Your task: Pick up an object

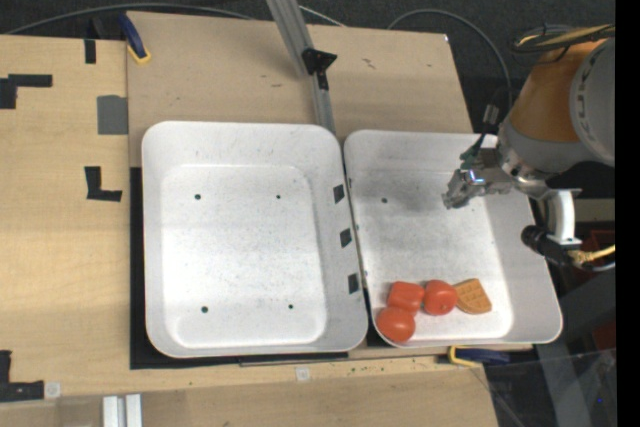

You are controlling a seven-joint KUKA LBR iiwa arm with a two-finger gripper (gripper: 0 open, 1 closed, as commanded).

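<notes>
In the camera view, your candidates sit bunched at the lower right of the frame, along the near edge of the right bin point(430, 165): three red tomato-like pieces point(415, 305) touching one another, and an orange-tan wedge point(473, 296) just beside the rightmost of them. They look like small toy foods, so expect them to be light and fairly stiff, with smooth rounded skins that could squirt out of a pinch or roll if nudged. The wedge has flatter sides and stands at the end of the group, so it is probably your easiest grip: close across its two flat faces. For a red piece, you'd want the fingers straddling its widest part, and the crowding leaves little room to slip a finger between neighbours; the lowest red one, by the bin's corner, is boxed in by the wall as well.

The gripper point(462, 189) hangs over the upper right part of the same bin, well apart from the cluster, with nothing held. Whether the claw is wide or narrow you cannot tell from here; it is too small and blurred. The left bin point(240, 235) holds nothing to pick.
</notes>
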